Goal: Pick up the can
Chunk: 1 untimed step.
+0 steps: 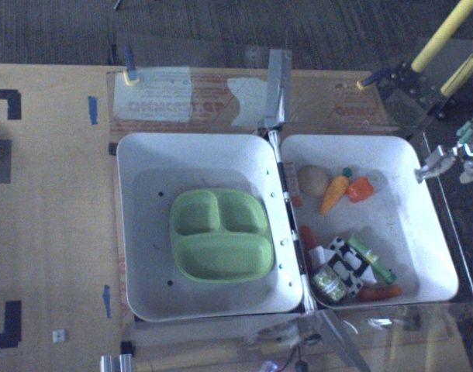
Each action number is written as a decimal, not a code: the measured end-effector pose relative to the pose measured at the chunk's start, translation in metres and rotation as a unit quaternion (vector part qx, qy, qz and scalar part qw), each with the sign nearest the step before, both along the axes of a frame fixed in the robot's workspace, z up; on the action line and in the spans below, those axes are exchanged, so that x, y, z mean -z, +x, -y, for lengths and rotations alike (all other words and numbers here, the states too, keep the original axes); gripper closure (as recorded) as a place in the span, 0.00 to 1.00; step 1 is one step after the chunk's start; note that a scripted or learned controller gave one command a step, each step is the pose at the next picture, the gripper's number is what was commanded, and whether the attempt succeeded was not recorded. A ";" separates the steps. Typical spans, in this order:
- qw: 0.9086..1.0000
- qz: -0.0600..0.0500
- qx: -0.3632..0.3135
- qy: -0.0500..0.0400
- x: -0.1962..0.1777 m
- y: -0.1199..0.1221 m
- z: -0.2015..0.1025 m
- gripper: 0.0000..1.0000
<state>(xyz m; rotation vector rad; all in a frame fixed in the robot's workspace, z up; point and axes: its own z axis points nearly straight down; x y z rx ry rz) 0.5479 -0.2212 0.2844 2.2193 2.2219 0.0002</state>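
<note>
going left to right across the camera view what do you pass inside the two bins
Left bin → green divided plate → right bin → can lying near its front → toy carrot → orange-red toy. The items around the can overlap too much to order.

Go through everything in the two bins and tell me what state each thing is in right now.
green divided plate: flat in the left bin, nothing on it.
can: lying on its side at the right bin's near edge, not gripped.
toy carrot: lying loose in the right bin.
black and white item: tilted, resting against the can.
green stick: lying flat beside it.
gripper: at the right bin's right rim, off the can.
</note>
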 end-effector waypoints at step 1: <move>1.000 0.000 0.000 0.000 0.000 0.000 0.000 0.00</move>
